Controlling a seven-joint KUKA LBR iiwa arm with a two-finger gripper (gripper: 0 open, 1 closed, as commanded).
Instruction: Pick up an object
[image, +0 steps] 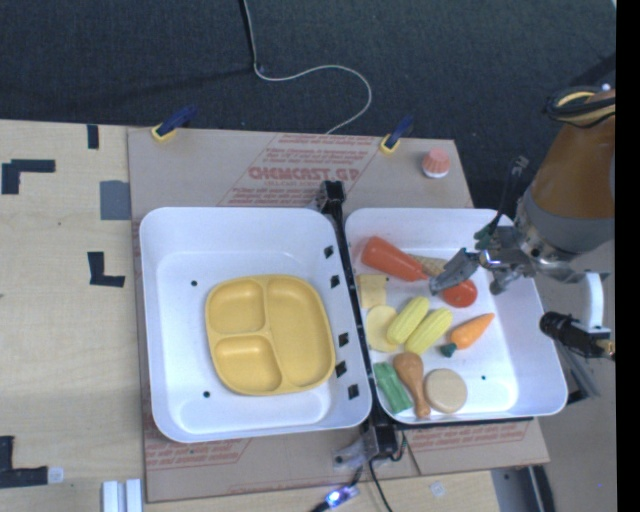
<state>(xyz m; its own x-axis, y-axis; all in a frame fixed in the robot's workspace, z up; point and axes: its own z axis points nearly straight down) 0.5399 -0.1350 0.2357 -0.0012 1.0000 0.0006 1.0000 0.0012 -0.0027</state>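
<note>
1. Two white bins (160, 300) sit side by side on the bench; one yellow tray (268, 333) lies well left of the jaws.
2. One gripper (458, 272), jaws apart, holds nothing; one red tomato (461, 293) just beneath; two corn cobs (420, 323) beside.

Robot lab: clamped cardboard (300, 170), toy-food bins (160, 330).

red print runs across the cardboard sheet (300, 170) behind the bins; its largest line seems to read "chemcast", with smaller lines above and below too blurred to read.
</note>
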